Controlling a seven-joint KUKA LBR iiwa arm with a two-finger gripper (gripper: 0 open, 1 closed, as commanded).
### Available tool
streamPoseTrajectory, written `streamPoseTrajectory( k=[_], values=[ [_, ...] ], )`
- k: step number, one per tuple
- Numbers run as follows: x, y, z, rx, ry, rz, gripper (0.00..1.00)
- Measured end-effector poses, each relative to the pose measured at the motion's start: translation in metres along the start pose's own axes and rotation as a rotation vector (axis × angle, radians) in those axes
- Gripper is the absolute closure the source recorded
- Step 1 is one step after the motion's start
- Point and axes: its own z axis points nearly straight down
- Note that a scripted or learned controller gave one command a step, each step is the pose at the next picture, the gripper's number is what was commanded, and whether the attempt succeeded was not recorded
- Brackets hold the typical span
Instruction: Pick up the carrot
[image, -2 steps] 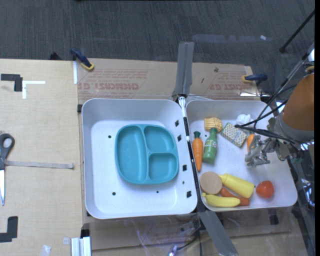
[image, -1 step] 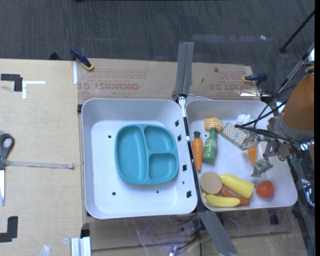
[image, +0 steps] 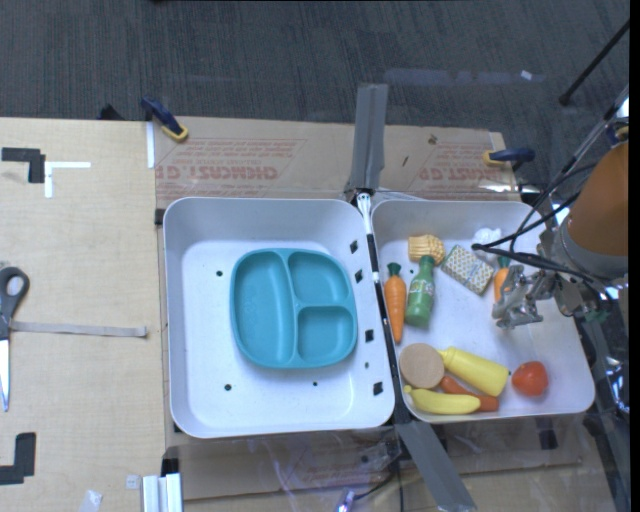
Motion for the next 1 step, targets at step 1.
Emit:
streamPoseTrajectory(
  k=[1],
  values=[
    [0.0, 0.0001, 0.0, 0.0, 0.0, 0.0, 0.0]
  ],
)
